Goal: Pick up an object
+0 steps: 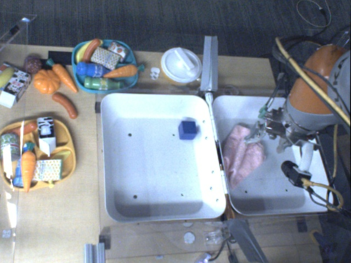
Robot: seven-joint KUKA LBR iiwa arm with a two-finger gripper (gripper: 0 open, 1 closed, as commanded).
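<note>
A small blue cube (pixel 188 129) lies in the left white bin (pixel 126 201), toward its upper right. A crumpled pink cloth (pixel 241 152) lies against the left wall of the right white bin (pixel 269 204). My gripper (pixel 256 139) hangs over the right bin at the cloth's upper right edge, close to or touching it. The grey arm with its orange band (pixel 321 86) reaches in from the right and covers the bin's right side.
A divider bar (pixel 209 64) stands between the bins at the back. Behind the left bin sit a white lidded bowl (pixel 181 64) and a blue basket of toy food (pixel 104 66). A yellow plate of toy food (pixel 35 153) lies far left. Cables (pixel 307 182) trail at the right.
</note>
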